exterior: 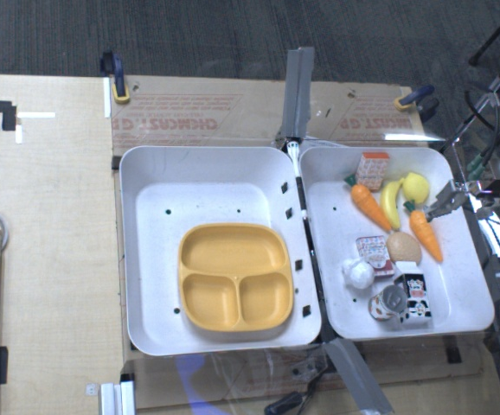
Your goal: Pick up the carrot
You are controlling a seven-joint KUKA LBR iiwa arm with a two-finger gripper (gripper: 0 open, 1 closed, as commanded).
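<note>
Nearest to me, past the near edge of the counter (51, 232), a grey strut (354, 386) runs out of the frame and I cannot make out what it joins. In the left bin (137, 232) lies a yellow divided plate (234, 277), its three compartments bare. In the right bin (466, 314) the near corner is crowded: a cow-patterned carton (415, 301) stands against a small grey can (394, 299), the two overlapping so that I cannot tell where one ends. Just beyond them lie a white lumpy thing (358, 273), perhaps garlic, a small red-and-white packet (373, 251) whose print is too small to read, and a tan rounded item (404, 247) I cannot name. Farther in lie two carrots: the right carrot (426, 235) is slanted, its green top towards the far side and its tip towards the bin's right wall; the left carrot (368, 206) lies left of a banana (391, 204). A lemon (415, 186) touches the banana's far end, and an orange-and-white box (372, 169) stands at the far side. My gripper (445, 201) hangs just beside the right carrot's green top, on its far right; it blends into the clutter at the edge, and I cannot tell whether it is spread or pressed together, nor whether it touches the carrot. Beyond the bins stand a grey post (298, 89) and a printed cardboard sheet (207, 111).
</note>
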